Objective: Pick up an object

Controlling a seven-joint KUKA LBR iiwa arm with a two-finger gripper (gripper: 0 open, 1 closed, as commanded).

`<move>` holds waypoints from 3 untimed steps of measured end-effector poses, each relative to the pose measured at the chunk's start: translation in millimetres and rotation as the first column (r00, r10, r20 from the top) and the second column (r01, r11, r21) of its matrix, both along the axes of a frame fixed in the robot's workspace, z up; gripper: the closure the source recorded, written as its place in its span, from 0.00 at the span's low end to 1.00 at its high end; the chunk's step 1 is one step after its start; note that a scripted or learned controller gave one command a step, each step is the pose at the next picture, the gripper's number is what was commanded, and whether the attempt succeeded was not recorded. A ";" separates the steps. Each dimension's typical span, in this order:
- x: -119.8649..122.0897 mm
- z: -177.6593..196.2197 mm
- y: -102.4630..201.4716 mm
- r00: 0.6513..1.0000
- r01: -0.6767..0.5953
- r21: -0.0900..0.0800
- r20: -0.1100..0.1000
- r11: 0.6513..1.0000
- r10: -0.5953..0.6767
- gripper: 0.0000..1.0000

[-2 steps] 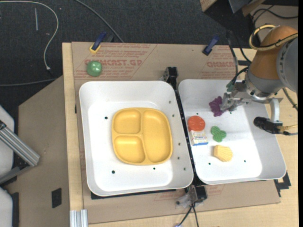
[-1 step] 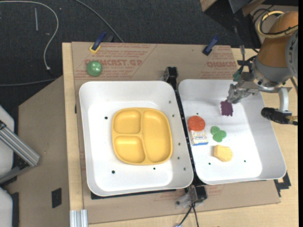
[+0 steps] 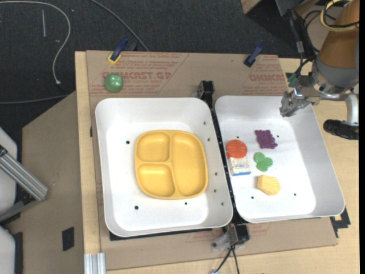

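Observation:
The right bin holds several small items: a purple piece, a red-orange round piece, a small white box with a label, a green piece and a yellow piece. My gripper hangs over the bin's far right corner, above and to the right of the purple piece. Nothing shows between its fingers. The grey arm with its orange band comes in from the upper right.
The left bin holds a yellow divided plate. A green ball lies on the cardboard beyond the left bin. Blue clamps grip the board's far edge. Cables lie on the dark floor.

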State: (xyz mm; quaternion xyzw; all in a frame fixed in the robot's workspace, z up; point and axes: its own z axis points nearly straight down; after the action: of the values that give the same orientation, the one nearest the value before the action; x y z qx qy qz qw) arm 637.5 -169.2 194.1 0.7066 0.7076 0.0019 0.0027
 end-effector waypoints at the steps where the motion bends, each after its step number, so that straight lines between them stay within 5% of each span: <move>1: 7.7 58.7 7.9 1.000 -0.001 0.000 0.001 1.000 0.001 1.00; 3: 14.5 49.4 101.3 1.000 -0.003 0.003 -0.008 1.000 0.003 1.00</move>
State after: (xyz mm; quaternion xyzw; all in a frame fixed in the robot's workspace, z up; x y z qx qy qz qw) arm 652.0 -67.9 243.5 0.7055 0.7087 0.0000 -0.0013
